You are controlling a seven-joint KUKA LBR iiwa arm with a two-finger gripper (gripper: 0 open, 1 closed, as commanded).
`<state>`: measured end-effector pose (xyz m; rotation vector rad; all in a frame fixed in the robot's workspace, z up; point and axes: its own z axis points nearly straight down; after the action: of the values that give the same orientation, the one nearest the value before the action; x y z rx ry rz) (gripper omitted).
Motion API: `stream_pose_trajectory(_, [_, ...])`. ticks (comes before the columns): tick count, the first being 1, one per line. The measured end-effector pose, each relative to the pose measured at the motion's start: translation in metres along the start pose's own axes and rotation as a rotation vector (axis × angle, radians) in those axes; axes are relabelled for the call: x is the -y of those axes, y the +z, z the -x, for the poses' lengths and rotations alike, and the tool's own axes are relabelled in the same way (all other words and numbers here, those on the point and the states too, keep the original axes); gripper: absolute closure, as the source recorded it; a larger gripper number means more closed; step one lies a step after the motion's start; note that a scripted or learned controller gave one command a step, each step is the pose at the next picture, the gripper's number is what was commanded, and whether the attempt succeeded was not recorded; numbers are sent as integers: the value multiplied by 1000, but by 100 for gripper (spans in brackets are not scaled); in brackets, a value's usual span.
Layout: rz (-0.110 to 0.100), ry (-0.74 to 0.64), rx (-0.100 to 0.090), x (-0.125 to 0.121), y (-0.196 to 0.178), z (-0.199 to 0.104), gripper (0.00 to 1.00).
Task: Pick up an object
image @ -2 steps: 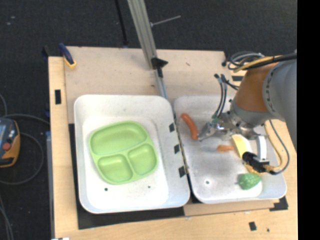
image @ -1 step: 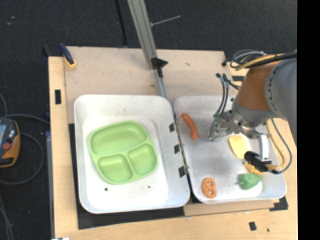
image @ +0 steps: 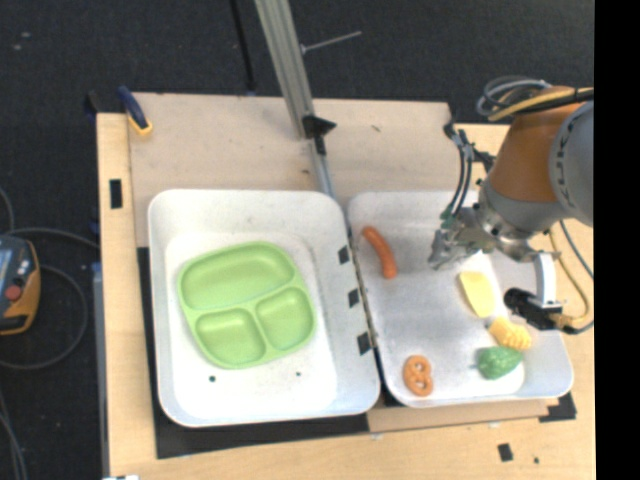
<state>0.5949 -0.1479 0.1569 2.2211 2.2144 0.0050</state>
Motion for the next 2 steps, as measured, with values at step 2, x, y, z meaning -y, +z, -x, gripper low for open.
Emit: stream_pose_trajectory(2, [-4,-9,-2,11,-63,-40,100])
